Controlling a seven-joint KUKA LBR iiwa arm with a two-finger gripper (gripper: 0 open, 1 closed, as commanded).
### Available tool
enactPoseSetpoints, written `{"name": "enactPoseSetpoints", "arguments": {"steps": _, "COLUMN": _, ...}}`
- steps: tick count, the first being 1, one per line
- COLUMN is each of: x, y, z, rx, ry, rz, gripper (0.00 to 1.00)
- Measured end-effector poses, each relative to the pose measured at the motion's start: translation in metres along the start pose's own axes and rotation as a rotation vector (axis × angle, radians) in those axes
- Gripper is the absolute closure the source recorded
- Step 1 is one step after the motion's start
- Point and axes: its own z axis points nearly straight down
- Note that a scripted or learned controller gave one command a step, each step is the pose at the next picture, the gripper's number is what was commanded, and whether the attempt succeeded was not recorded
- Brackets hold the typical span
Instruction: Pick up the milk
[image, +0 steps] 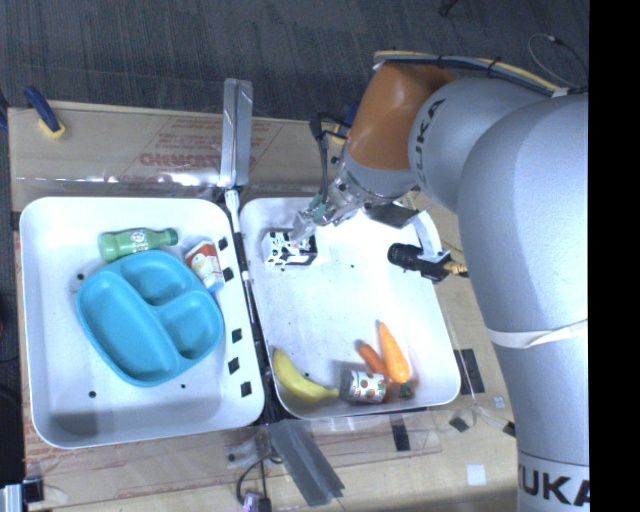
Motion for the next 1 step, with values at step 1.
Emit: {"name": "enactPoseSetpoints", "arguments": {"steps": 1, "x": 0.0010, "y": -0.0108, "z": 0.0316, "rx": -0.027, "ry": -0.015, "rz": 0.028, "gripper": 0.00}}
